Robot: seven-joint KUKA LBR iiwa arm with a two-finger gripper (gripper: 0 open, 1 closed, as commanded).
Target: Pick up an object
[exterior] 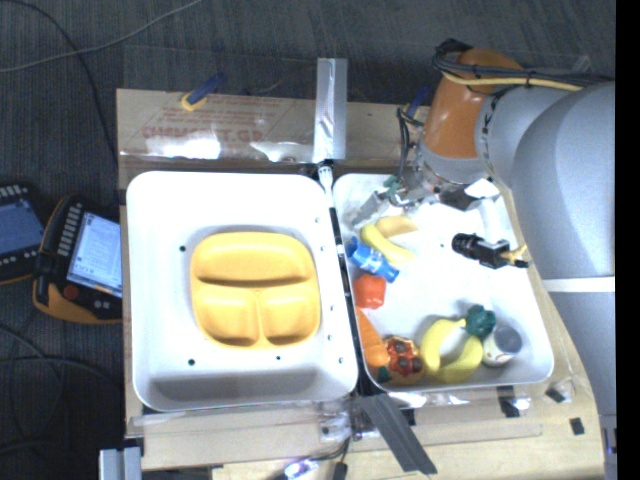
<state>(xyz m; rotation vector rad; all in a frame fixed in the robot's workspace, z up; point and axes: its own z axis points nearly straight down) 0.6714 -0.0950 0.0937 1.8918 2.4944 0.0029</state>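
My gripper [392, 197] is low over the far left corner of the right bin [532, 360], below the arm's orange band. Just in front of it lies a small yellow banana-shaped piece [386, 236]. A blue item [368, 260] and a red-orange one [370, 290] lie along the bin's left wall. Nearer the front edge are an orange carrot [368, 344], a brown and red item [403, 358], a larger yellow banana [450, 349], a green piece [480, 319] and a grey cup [506, 341].
The left bin [160, 268] holds a yellow divided tray [256, 286]. A metal bracket [330, 108] stands behind the wall between the bins. A handheld controller [80, 263] lies off the bench at left. The grey arm body covers the right side.
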